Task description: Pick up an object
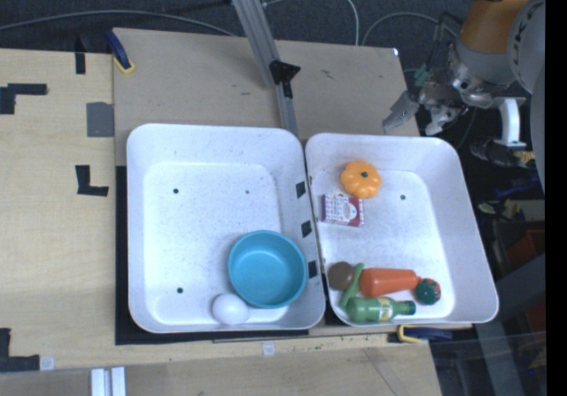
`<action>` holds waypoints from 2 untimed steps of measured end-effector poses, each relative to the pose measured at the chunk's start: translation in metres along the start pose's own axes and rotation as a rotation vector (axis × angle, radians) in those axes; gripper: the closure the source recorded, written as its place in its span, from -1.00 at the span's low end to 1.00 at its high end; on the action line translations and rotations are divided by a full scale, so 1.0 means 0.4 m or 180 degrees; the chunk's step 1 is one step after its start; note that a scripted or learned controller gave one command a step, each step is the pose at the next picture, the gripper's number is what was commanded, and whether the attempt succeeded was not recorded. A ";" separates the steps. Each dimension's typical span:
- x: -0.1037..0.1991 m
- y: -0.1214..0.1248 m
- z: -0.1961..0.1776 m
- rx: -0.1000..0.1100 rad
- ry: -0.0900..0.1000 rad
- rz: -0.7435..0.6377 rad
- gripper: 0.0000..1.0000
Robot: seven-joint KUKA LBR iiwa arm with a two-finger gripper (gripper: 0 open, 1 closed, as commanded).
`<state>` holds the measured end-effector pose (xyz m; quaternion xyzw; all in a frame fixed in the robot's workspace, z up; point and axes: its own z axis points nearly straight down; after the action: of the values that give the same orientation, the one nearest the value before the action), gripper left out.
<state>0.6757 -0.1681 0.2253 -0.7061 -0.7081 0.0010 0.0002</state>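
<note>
Pumpkin (361, 180), carrot (388, 280) in rt bin (461, 208) (bowl (267, 267) lt); end effector (416, 111) open.

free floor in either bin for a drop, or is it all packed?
Left bin: bare floor across its far and left parts; blue bowl and white ball sit at the near right. Right bin: bare right of the pumpkin and small carton. Its near edge is crowded: carrot, green bottle.

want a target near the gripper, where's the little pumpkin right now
The pumpkin sits in the right bin, near its far edge, just above the small red-and-white carton.
</note>
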 end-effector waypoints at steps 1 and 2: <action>0.000 0.000 0.000 0.0001 -0.0001 0.0001 -1.00; 0.002 0.007 0.160 0.0019 0.0004 0.0001 -1.00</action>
<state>0.6784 -0.1675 0.1611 -0.7063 -0.7079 0.0027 0.0027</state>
